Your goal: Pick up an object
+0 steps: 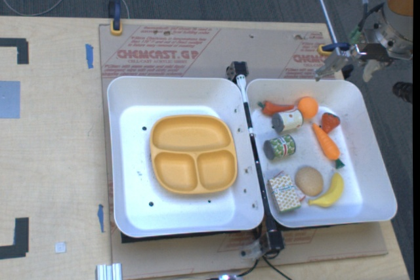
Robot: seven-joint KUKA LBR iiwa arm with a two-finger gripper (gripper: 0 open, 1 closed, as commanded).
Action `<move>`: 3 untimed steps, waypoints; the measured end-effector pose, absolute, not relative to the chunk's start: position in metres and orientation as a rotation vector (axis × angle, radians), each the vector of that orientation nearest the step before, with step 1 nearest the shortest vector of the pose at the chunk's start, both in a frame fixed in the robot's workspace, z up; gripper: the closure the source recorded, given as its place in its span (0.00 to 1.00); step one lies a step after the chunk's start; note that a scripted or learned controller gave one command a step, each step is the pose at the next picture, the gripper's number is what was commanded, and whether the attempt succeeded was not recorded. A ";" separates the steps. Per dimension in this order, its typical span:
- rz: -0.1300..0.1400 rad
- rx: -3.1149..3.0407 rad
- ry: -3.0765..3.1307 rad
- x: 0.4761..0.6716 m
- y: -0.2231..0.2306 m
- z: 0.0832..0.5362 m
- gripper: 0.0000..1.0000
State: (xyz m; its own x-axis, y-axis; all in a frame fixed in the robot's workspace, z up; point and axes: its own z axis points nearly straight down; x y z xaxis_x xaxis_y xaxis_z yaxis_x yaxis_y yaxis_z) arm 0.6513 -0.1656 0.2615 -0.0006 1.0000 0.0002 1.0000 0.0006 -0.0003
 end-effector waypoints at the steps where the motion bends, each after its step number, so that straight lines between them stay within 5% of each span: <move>1: -0.002 -2.222 -2.223 0.608 -0.162 0.096 0.00; 2: -0.003 -2.225 -2.223 0.609 -0.162 0.105 1.00; 3: -0.002 -2.220 -2.223 0.568 -0.111 0.186 1.00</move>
State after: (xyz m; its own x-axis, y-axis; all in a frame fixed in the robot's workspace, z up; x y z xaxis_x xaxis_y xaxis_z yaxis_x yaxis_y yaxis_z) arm 0.5677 -0.1106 0.1861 -0.0015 1.0000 0.0009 1.0000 0.0015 0.0013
